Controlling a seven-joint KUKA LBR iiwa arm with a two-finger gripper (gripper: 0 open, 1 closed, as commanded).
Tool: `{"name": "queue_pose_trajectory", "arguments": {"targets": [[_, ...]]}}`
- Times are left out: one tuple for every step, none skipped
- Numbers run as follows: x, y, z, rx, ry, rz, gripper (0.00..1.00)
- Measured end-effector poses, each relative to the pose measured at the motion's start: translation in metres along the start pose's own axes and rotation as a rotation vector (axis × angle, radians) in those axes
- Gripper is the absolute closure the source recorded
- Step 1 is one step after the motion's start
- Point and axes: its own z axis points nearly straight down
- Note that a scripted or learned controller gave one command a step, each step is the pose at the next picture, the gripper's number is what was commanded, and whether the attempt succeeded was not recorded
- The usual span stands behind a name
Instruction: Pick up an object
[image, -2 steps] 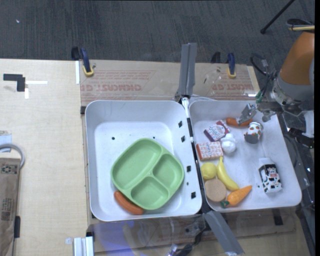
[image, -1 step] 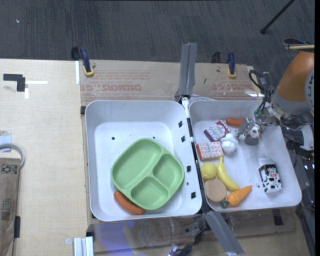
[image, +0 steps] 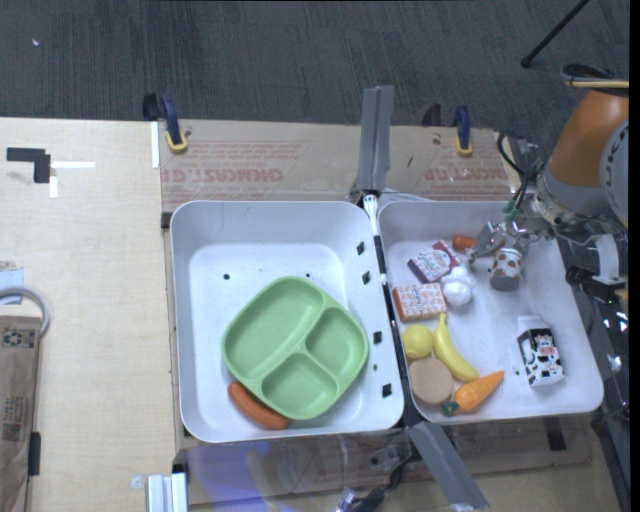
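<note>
Reach is being made into the right bin (image: 570, 300) from three o'clock, and the end effector (image: 497, 245) is being held low at that bin's upper part, near twelve o'clock of its floor. Whether it is spread or pressed together cannot be told, since the metal parts are being blurred together here. A small cup-like object (image: 506, 268) is being seen just below it, touching or nearly so, toward six o'clock; this is being judged the likeliest target, though no grasp is being shown. An orange piece (image: 463, 242) is lying just beside the end effector at nine o'clock, and a pink packet (image: 432, 263) a little further the same way. Other candidates are being left well apart toward six and seven o'clock: a white ball (image: 457, 292), a banana (image: 452, 350) with its long axis running from eleven to five o'clock, and a carrot (image: 476, 391). A milk carton (image: 541, 358) is lying toward five o'clock. The arm's orange band (image: 588, 140) is being carried high at two o'clock, with the wrist being angled down and leftward.
</note>
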Motion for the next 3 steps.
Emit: {"name": "queue_pose_trajectory", "arguments": {"targets": [[0.012, -0.01, -0.002, -0.01, -0.018, -0.223, 0.0], [0.012, -0.009, -0.01, -0.011, -0.019, -0.222, 1.0], [-0.005, -0.022, -0.018, -0.012, -0.017, -0.002, 1.0]]}}
